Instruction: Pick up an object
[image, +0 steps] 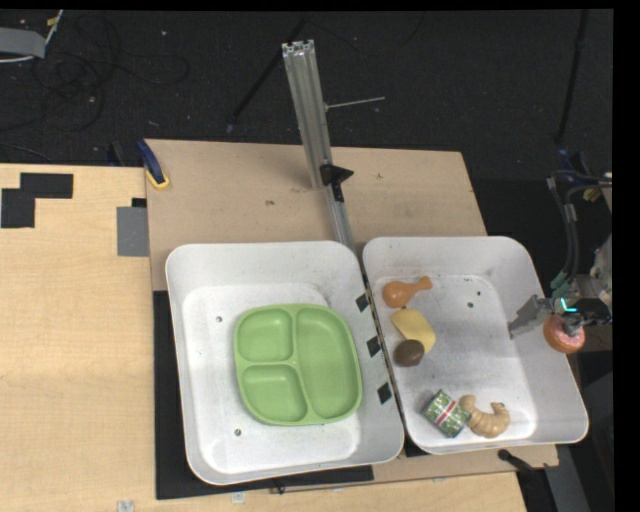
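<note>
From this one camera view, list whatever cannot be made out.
- Gripper at the right bin's right rim: too small and blurred to read its fingers.
- Arm: cut off by the frame's right edge.
- Small green item: its print is too small to read.
- Dark round item: partly tucked against the yellow piece, its identity unclear.

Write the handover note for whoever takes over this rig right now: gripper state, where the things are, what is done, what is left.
Gripper: at the right bin's right edge; nothing seen between its fingers.
Right bin: orange drumstick near its left wall, yellow piece with a brown ball below it, green can and tan piece at the front.
Left bin: green tray.
Done: nothing picked yet.
Left: grasp one object and lift it.
</note>
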